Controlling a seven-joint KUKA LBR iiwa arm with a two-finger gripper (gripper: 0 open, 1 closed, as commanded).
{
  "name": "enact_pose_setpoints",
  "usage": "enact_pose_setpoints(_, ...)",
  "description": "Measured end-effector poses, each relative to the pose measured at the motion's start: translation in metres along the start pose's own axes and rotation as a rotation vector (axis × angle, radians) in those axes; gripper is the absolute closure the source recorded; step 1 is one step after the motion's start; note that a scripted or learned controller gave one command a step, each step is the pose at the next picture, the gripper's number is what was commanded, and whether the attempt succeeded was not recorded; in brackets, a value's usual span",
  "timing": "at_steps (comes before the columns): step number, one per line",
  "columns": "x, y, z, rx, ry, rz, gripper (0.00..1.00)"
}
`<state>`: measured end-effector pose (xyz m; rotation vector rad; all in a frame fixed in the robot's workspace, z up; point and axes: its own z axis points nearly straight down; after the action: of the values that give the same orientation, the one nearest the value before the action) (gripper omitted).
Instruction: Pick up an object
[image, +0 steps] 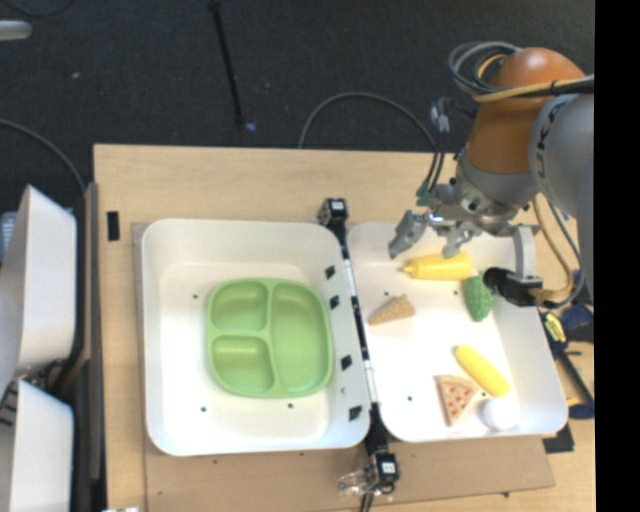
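A yellow corn cob (438, 267) lies at the far side of the right bin (400, 395), just below the hand (431, 236), whose fingers are spread and hold nothing. Nearby lie a green vegetable (478, 298), a bread wedge (392, 311), a banana (481, 369), a pizza slice (456, 398) and a white egg (498, 412). The left bin (170, 400) holds a green divided plate (269, 336).

We see even, fairly bright overhead light that washes out the two white bins (160, 300), with only faint shadows beside the toys. The dark floor (150, 70) stays dim. The frame is soft and grainy, and small details perhaps blur slightly.
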<state>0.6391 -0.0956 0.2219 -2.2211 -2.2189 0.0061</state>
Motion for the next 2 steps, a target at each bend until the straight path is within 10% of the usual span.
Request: enact_pose_setpoints(2,-0.013,-0.003,0.099,0.0,-0.001,0.001,0.0)
